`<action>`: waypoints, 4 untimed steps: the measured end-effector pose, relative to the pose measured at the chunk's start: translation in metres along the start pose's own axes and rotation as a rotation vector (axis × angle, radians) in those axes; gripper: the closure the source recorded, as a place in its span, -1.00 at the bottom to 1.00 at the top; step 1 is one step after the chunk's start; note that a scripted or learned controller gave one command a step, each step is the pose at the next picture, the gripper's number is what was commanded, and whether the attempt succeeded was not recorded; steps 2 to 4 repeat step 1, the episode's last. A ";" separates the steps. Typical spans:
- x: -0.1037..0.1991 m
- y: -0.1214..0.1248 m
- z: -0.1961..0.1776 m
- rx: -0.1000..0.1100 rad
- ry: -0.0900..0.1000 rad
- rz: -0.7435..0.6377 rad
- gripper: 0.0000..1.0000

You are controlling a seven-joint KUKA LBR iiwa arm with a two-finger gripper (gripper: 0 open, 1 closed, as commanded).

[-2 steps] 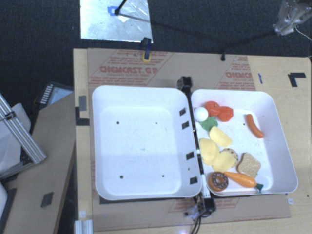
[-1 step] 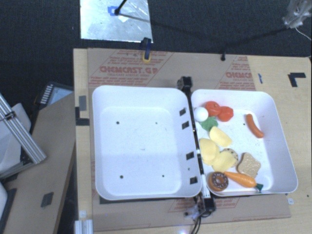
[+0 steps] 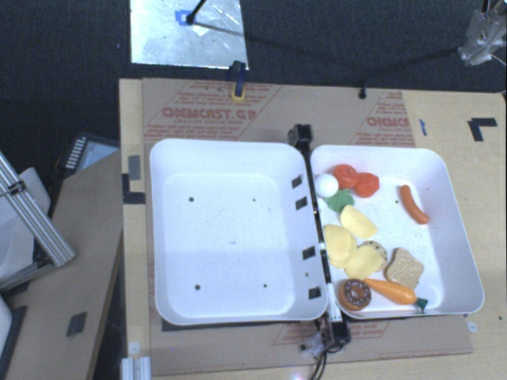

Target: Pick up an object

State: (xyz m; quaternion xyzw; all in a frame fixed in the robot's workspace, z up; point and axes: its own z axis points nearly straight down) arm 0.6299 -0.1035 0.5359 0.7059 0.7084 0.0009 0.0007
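Carrot [image 3: 390, 292] lying lengthwise, green tip pointing right, beside donut [image 3: 354, 294]

Red "CHEMCAST GP" print, upside down, on brown board [image 3: 207, 111].

Toward two o'clock a small stretch of the robot [image 3: 485, 32] shows: pale grey, metallic and blurred; its outline is angular. A thin dark cable [image 3: 412, 60] trails from it toward nine o'clock.

Pincer [image 3: 485, 36] at the view's top right corner, blurred, high and well off the bench
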 end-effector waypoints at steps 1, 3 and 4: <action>-0.036 0.039 0.000 -0.004 -0.003 0.003 1.00; -0.036 0.039 0.000 -0.004 -0.003 0.003 1.00; -0.036 0.039 0.000 -0.004 -0.003 0.003 1.00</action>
